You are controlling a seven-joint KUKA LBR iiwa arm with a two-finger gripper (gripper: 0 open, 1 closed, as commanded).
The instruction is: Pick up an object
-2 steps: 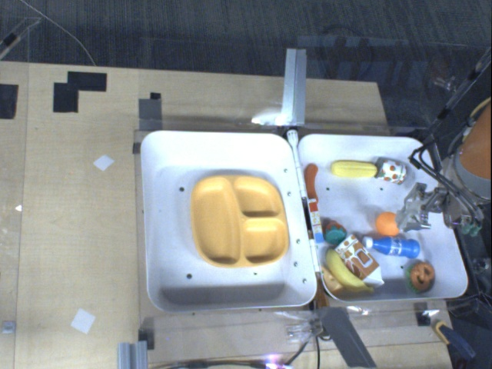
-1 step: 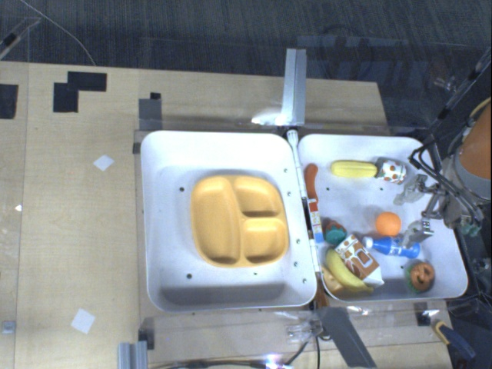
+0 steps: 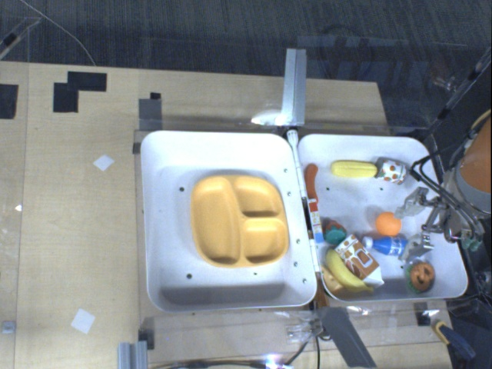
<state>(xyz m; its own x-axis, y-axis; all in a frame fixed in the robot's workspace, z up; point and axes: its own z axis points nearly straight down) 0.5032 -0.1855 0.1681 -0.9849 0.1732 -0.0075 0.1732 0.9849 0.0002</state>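
Camera view: jaws (image 3: 425,223) near right bin (image 3: 361,146) edge

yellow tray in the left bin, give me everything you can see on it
The tray is a yellow, rounded-rectangle food tray, plastic by its look, with three compartments: one long one on the left side and two smaller ones stacked on the right. It lies flat and open side up, near the middle of the left bin, turned slightly askew to the bin's walls. Its compartments hold nothing. It touches only the bin floor, apart from every wall.
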